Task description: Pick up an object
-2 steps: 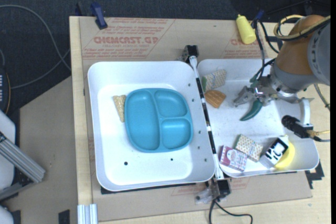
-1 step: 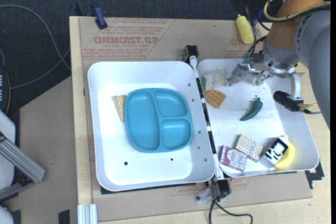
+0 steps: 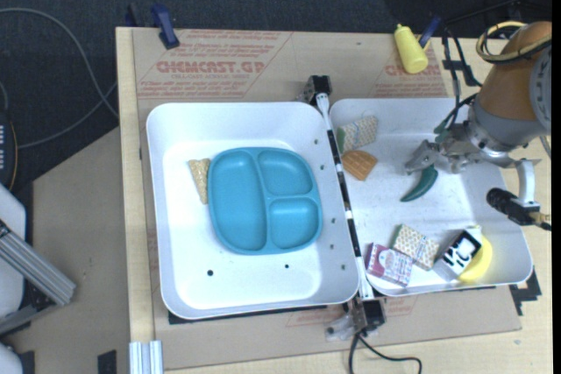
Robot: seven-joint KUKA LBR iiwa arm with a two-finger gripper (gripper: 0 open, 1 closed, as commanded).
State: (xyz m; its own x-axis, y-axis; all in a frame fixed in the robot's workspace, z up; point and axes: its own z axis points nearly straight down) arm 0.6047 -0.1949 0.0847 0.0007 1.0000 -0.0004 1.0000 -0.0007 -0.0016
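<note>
Bench [image 3: 219, 57] of pale board, red print across its far part. Two shallow white bins side by side on it.

Left bin [image 3: 175, 276]: a blue divided plate [image 3: 263, 199] with three compartments sits near the middle. A tan cracker [image 3: 200, 178] lies at the plate's left edge, partly tucked under it.

Right bin [image 3: 508, 263]: the arm [image 3: 517, 96] comes in from the right, orange band above the wrist, grey body below it. Gripper [image 3: 431, 158] is low over the far middle of this bin. Cannot tell from this angle how its jaws stand; the metal parts blur together. A green pepper [image 3: 420, 184], curved and dark, lies just below and beside the gripper tip, pointing down-left. Touching or just apart, cannot tell; nothing shows it being held.

Other items in the right bin:
- a pale patterned packet [image 3: 359, 134] near the far-left corner
- a brown bread-like piece [image 3: 358, 164] just in front of that packet, close to the divider between bins
- a red-and-white packet [image 3: 388, 264] at the near-left, resting on the bin's rim area
- a speckled tan cracker square [image 3: 415, 244] just right of it, overlapping slightly
- a yellow banana with a black-and-white label [image 3: 465, 256] at near-right

On the bench beyond the right bin: a yellow bottle-shaped thing [image 3: 409, 49]. A blue clamp [image 3: 164, 24] at the far-left corner of the bench.
</note>
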